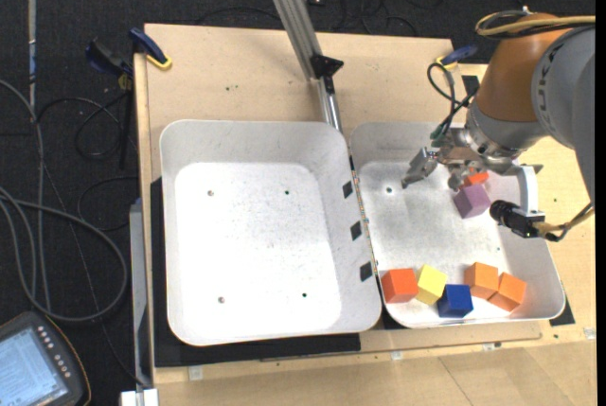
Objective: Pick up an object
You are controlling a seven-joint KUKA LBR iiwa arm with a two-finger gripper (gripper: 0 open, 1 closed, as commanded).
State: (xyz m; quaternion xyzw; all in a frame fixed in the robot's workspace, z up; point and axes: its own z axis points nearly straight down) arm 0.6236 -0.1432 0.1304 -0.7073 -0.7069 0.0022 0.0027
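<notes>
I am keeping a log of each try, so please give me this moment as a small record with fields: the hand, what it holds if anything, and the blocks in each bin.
hand: above the right bin, upper part
held: purple block just under the hand; grasp unclear
fingers: cannot tell
front row of right bin: orange block, yellow block, blue block, two orange blocks
left bin: no blocks seen
arm: reaches in from the right
</notes>
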